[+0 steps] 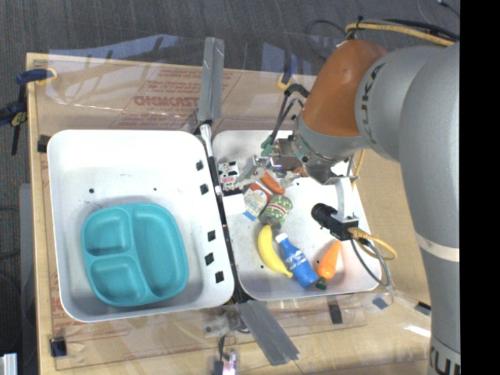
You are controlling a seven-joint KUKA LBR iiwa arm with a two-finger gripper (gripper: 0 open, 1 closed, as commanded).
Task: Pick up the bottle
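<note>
Right bin (367, 286): blue bottle (294, 259) lies below end effector (269, 166).

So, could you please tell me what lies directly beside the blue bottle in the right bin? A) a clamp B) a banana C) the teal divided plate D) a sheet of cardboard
B: the blue bottle lies in the right bin with the banana alongside it.

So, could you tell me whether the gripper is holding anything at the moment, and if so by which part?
It cannot be told. The gripper is low over the clutter at the back of the right bin, while the blue bottle lies apart beside the banana.
</note>
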